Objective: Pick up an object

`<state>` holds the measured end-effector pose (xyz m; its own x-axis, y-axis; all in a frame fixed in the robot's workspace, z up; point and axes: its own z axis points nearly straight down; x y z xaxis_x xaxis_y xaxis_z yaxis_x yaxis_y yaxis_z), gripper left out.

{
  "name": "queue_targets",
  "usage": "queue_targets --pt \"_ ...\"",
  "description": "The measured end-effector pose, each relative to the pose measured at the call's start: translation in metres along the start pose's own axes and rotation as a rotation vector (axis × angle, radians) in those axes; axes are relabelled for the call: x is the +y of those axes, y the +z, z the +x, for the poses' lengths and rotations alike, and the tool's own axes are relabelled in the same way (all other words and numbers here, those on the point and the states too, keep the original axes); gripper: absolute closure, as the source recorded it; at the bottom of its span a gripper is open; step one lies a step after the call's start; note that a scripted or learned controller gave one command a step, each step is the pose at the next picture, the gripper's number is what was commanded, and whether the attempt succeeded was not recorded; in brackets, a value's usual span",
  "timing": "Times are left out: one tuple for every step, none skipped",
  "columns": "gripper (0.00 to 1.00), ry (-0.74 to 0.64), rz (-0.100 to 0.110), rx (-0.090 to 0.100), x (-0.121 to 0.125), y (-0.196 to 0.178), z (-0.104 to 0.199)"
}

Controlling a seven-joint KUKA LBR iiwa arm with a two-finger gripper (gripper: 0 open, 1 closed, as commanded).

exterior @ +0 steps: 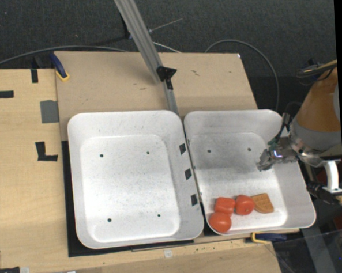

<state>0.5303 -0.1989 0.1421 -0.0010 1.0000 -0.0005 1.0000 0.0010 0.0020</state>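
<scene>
Wooden bench top, pale tan, carries two shallow white bins side by side on a dark floor backdrop. At nine o'clock sits the left bin [127,176], bare white inside. At three o'clock sits the right bin [240,129], where three red rounded objects [228,210] and a tan flat piece [263,203] cluster together, touching, against its near wall at five o'clock — likely where they slid and settled. From the right edge the grey arm [320,115], orange-banded, reaches in; its gripper [267,159] hangs over the right bin's three-o'clock side, above the cluster and apart from it. Nothing shows between its tips; how they are set cannot be told — too small and blurred.
</scene>
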Motion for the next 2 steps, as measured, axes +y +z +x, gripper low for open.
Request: queue_targets --pt "1.00 -0.001 -0.003 -0.001 0.003 -0.060 0.008" --pt "1.00 -0.002 -0.002 -0.001 0.010 -0.109 0.015"
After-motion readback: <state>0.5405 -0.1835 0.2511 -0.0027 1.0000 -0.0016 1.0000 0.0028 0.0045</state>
